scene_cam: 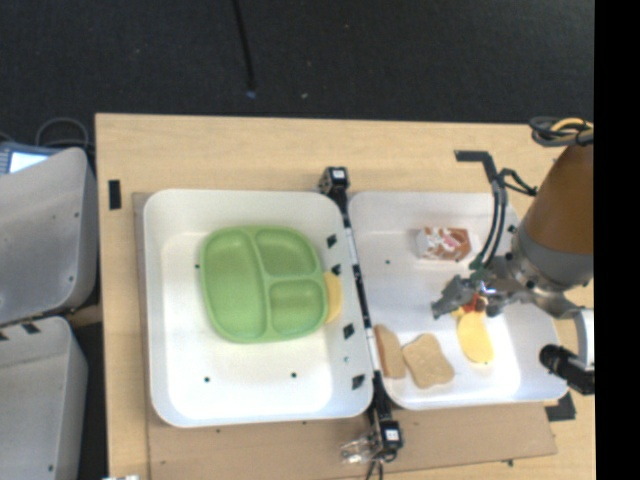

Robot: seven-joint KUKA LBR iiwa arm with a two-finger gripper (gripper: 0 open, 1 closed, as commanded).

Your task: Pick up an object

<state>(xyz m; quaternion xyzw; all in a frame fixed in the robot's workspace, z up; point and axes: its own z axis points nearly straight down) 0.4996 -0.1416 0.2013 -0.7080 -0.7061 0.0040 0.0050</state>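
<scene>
Two bins (160, 268): one green tray (262, 283), four food pieces (444, 241); jaws' state unclear.

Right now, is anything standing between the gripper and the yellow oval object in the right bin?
Nothing visible does. The gripper hangs directly above the upper end of the yellow oval object, and the tan bread-shaped piece lies apart to its left in the right white bin.

Yellow object (476, 340) — top under hand (468, 302)
</scene>
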